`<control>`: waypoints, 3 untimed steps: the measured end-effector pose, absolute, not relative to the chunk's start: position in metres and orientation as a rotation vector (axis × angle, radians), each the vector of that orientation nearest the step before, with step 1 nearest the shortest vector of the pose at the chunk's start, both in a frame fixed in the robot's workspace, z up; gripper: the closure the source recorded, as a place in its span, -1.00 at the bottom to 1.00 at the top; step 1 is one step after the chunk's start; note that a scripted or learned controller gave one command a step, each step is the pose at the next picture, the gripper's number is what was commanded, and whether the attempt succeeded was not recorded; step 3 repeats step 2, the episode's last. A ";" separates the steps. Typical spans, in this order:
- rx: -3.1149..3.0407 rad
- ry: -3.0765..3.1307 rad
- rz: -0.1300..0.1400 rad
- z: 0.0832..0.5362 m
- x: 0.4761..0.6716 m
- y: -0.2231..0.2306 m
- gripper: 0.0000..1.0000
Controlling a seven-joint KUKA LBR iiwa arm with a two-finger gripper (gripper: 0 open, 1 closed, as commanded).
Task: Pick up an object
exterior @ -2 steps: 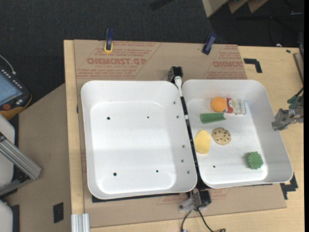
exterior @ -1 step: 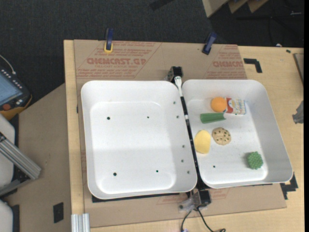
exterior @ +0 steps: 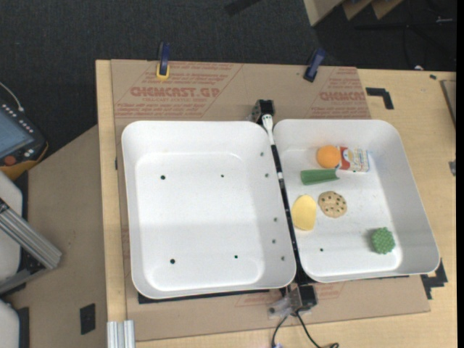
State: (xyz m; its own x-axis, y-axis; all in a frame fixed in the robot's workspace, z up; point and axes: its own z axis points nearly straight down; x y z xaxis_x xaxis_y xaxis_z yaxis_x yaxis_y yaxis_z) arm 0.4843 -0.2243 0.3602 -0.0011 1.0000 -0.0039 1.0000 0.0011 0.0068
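The right bin (exterior: pixel 406 194) holds several small items. An orange ball (exterior: pixel 328 156) lies near the back, touching a small white and red carton (exterior: pixel 354 160) on its right. A green stick (exterior: pixel 319 175) lies just in front of the ball. A round speckled cookie (exterior: pixel 333 204) sits mid-bin, with a yellow oval piece (exterior: pixel 304 213) to its left near the bin's inner wall. A bumpy green lump (exterior: pixel 382 241) rests toward the front right corner.
The left bin (exterior: pixel 145 194) sits beside the right one, their rims meeting along a dark seam. Both rest on a cardboard sheet (exterior: pixel 217 85) held by two blue clamps (exterior: pixel 163 60) at the back. An aluminium rail (exterior: pixel 29 238) lies at the far left.
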 end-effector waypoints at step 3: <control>2.215 2.218 0.002 0.383 0.519 -0.224 1.00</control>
